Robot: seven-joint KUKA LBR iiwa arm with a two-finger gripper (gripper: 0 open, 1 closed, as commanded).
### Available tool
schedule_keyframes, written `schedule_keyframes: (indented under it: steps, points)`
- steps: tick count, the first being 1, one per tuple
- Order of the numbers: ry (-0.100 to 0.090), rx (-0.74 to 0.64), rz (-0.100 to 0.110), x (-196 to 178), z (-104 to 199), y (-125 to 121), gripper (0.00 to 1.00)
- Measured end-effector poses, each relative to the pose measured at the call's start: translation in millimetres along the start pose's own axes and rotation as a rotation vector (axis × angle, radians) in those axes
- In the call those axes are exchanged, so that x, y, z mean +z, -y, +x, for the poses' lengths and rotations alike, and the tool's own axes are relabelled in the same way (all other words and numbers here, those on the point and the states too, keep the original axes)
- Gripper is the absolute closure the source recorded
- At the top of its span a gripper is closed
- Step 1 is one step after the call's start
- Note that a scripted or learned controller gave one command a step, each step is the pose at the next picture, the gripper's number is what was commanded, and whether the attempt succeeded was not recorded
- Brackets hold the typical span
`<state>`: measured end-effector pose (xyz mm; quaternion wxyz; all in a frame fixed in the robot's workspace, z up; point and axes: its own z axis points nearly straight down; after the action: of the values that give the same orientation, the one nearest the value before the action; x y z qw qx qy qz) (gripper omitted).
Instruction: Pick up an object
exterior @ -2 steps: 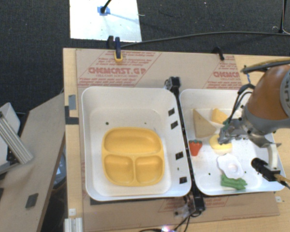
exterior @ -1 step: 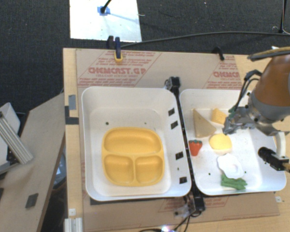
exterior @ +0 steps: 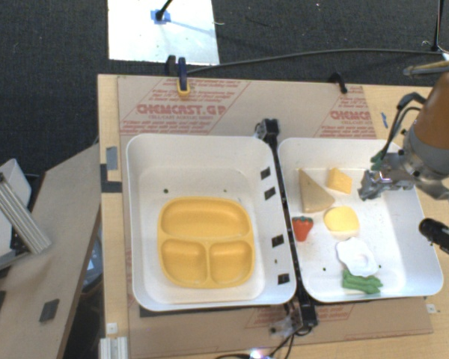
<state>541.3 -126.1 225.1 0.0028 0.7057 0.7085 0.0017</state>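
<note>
Fingers (exterior: 368, 185) state can't tell, hovering mid-right of frame in right bin (exterior: 411, 223) just beside yellow cube (exterior: 340, 179), approach step; next likely needs lowering onto cube & closing.

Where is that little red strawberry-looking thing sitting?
The small red toy strawberry lies in the right white bin, close to its left wall, just below the tan wedge-shaped piece and left of the round yellow piece.
</note>
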Motion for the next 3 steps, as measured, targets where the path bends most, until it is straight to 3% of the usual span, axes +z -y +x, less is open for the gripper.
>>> schedule_keyframes:
  steps: [1, 3]
  points:
    - [-0.001, 0.0, 0.001, -22.9, -0.2, -1.6, 1.0]
    - [-0.003, -0.006, 0.006, -15.8, 113.8, 3.4, 1.0]
